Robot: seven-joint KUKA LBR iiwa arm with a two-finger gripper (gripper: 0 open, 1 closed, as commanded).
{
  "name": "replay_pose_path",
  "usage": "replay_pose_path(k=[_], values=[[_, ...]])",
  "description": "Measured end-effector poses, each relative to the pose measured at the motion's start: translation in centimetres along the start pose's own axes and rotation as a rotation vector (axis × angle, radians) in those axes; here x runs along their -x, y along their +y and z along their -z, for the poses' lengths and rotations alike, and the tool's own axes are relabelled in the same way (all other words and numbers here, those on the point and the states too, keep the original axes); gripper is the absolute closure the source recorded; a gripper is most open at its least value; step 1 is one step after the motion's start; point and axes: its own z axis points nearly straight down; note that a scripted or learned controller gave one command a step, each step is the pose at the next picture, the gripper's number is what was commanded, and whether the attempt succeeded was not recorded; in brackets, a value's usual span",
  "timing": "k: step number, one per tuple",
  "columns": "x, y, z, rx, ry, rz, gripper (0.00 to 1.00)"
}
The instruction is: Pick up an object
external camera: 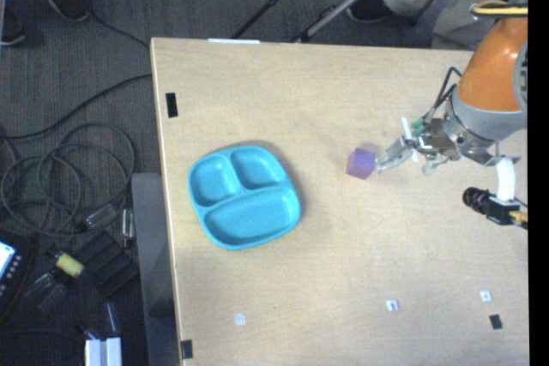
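A small purple cube (361,163) lies on the light wooden bench top, right of the middle. My gripper (412,159) is low over the bench just to the right of the cube, under the orange band of the arm (496,77). Its fingers stand apart, so it is open, and nothing is between them. The left fingertip (392,157) is close beside the cube, which lies outside the jaws. A blue divided plate (212,217) lies flat to the left of the cube.
The bench's left edge (165,210) drops to a floor with cables and boxes. Small black and white markers (392,305) sit near the front edge. A black fitting (486,205) sticks out from the arm at the right.
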Motion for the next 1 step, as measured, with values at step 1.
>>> replay_pose_path(k=[1], values=[[-0.55, 3.89, -0.68, 0.001, -0.001, 0.036, 0.00]])
